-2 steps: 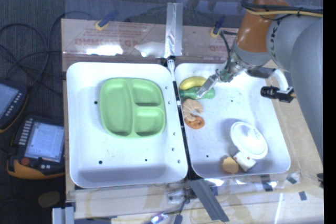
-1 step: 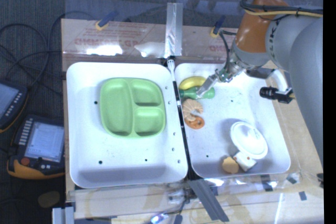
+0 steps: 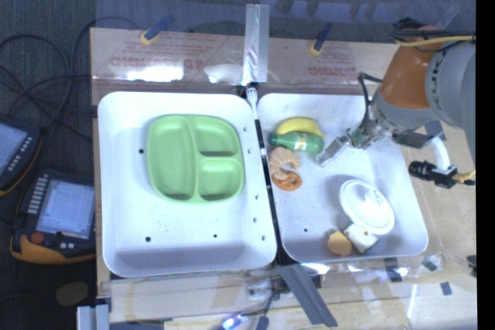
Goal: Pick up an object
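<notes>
Looking down from the one camera above the bench, you are seeing the gripper hanging low in the right bin, its fingers lying close together with nothing between them, so it is carrying nothing. The nearest thing to pick is the green bottle, lying on its side just to the gripper's left in the picture, resting against a yellow banana behind it. Its long axis is running left to right, roughly in line with the fingers, so you are probably needing a turn of the wrist to close across its narrow side. A white cup is sitting nearer the front, well apart, and the green tray is lying in the left bin.
</notes>
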Robot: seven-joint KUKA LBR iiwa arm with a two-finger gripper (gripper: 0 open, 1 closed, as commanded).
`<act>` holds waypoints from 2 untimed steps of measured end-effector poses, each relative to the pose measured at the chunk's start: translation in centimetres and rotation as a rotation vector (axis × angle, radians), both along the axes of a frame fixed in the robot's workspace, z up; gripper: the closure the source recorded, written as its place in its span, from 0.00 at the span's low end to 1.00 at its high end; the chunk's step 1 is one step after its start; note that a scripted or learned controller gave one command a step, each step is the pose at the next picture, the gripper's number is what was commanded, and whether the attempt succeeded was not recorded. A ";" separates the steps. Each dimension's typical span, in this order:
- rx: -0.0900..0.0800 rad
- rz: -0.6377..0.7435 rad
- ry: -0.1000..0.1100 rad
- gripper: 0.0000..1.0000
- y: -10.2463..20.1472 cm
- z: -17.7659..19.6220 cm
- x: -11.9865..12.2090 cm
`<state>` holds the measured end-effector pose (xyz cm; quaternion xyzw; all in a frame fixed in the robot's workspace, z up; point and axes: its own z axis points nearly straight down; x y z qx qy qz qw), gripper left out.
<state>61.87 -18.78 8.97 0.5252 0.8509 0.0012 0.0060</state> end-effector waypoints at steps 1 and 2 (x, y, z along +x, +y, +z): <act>0.002 0.001 -0.008 1.00 0.2 1.1 0.3; 0.005 0.001 -0.012 1.00 0.3 2.1 0.4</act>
